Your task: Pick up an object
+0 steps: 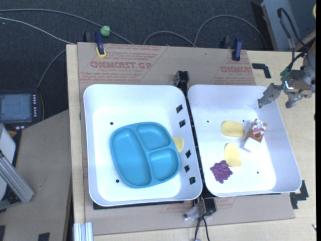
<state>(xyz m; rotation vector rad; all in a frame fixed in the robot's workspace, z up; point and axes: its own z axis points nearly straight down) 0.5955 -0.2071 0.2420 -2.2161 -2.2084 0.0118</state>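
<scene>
Carton, small with red and white print, lay in the right bin, its long axis running from upper right to lower left. It sat below and left of the gripper, which hovered over the bin's upper right corner, near but apart from the carton. Jaws stood wide, holding nothing.

Other candidates lay further left and lower: a yellow piece just beside the carton, a second yellow piece below it, and a purple grape bunch near the bin's front. All four were separate, with bare floor between most of them.

In my judgement the carton was the nearest target, and a descent would call for travel down-left and jaws set across its short side.

Left bin held a blue tray with a yellow item at its right edge. Both bins rested on the counter.
</scene>
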